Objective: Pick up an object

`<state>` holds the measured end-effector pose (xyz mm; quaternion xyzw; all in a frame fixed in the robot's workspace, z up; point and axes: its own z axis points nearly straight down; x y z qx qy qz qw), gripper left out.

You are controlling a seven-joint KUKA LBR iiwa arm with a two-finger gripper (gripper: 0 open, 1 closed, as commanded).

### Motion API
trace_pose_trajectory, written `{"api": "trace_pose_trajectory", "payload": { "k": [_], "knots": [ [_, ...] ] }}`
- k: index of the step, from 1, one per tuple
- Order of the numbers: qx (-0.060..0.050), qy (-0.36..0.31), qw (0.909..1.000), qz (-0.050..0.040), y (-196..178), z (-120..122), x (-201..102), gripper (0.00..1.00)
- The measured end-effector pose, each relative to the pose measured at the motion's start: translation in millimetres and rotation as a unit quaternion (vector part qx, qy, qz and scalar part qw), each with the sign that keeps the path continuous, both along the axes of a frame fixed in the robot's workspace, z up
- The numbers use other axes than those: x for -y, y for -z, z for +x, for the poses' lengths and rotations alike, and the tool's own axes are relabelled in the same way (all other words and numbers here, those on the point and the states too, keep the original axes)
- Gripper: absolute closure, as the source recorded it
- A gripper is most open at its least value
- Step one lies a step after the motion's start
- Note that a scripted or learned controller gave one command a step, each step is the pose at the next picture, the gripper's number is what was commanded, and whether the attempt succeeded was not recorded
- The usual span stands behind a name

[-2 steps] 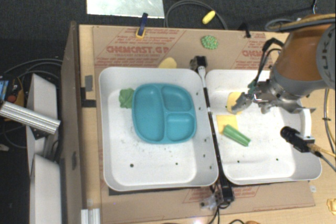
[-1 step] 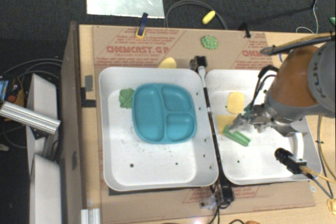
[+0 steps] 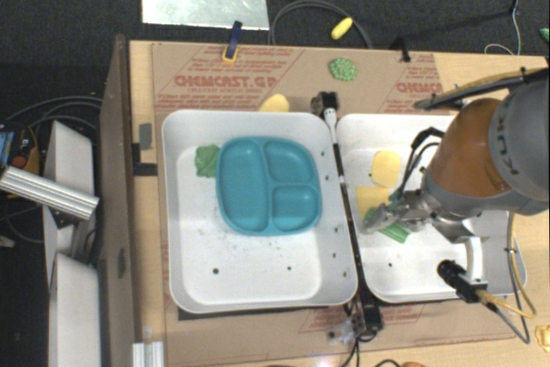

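My gripper (image 3: 384, 217) is low in the left half of the right bin (image 3: 404, 288), below the arm's orange band. A green object (image 3: 396, 230) lies right under and beside it, partly covered. Whether the gripper touches it I cannot tell. A yellow flat piece (image 3: 370, 199) lies just above the gripper, and a rounder yellow object (image 3: 387, 167) sits further back in the same bin. In the left bin (image 3: 258, 284) a blue divided plate (image 3: 268, 186) fills the middle, with a small green leafy thing (image 3: 206, 159) at its left edge.
Behind the bins, on the cardboard, lie a yellow lump (image 3: 275, 104), a green round thing (image 3: 343, 69) and a blue-and-yellow clip (image 3: 232, 44). A yellow item (image 3: 342, 28) lies on the floor beyond. The divider (image 3: 344, 202) between the bins runs close to the gripper's left.
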<state>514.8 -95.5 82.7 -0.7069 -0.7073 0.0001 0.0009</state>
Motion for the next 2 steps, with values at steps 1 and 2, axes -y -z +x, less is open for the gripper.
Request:
{"api": "trace_pose_trajectory", "payload": {
  "k": [1, 2],
  "knots": [
    [0.006, 0.001, 1.0, -0.0037, -37, 58, 67, 0.0],
    [-0.001, 0.0, 1.0, 0.0007, 0, 15, 29, 0.0]
  ]
}}
